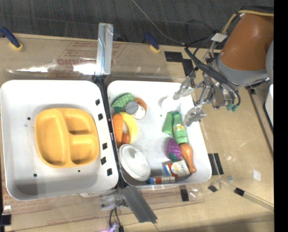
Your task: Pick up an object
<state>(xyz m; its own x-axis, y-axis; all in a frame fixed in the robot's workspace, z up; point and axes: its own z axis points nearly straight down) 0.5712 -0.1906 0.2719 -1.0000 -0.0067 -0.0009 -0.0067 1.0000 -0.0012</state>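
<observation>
Gripper (188,102) just above green bottle (179,128)

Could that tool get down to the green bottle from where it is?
Probably yes. The tool hangs open just above the green bottle, whose upper side lies uncovered, though a purple toy presses against its lower end.

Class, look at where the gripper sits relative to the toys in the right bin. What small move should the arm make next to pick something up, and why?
Probably lower the gripper and ease it slightly left over the green bottle. The gripper sits at the right bin near its right wall, with nothing between its fingers, and the bottle lies just below it, the closest toy.
</observation>
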